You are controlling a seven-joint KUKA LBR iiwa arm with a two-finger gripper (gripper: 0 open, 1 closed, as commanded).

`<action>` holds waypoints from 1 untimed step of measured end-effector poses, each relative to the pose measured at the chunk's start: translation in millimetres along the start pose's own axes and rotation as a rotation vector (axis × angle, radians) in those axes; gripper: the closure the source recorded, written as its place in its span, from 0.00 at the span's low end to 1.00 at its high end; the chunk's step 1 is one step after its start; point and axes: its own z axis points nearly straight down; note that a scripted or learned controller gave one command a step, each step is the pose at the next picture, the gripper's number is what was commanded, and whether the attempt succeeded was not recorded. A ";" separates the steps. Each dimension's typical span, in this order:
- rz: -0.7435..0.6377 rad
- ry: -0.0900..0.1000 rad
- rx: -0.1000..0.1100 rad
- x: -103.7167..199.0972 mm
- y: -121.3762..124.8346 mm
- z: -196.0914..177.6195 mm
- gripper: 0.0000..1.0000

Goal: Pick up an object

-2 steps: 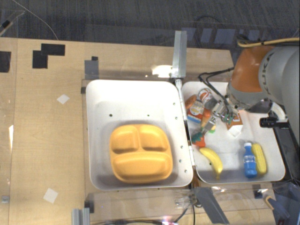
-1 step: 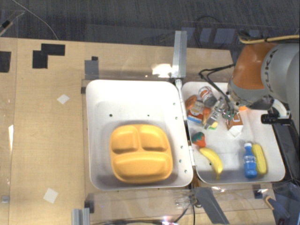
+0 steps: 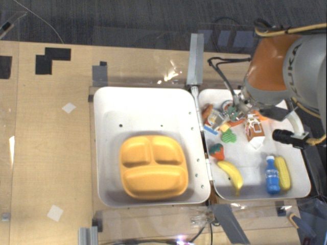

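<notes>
- The gripper (image 3: 236,109) hangs low at the upper left of the right bin (image 3: 301,190); whether its jaws are spread or pressed together, I cannot tell.
- Nearest thing, judged the likely pick: the green toy (image 3: 228,136), just beside it at about 6 o'clock.
- The banana (image 3: 231,173) lies farther off at 6 o'clock, its long axis running 10 to 4.
- The blue bottle (image 3: 272,175) sits well apart toward 5 o'clock on the counter's bin.

Grey rounded arm (image 3: 309,70) with orange band (image 3: 271,60), dark lettering and black cables (image 3: 222,73).

Single fixed camera above the bench (image 3: 46,152), looking down at a slant; both bins (image 3: 148,101) in frame at moderate range; arm (image 3: 286,60) enters from right
</notes>
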 end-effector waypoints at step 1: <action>0.615 0.002 0.006 69.8 94.5 -11.9 1.00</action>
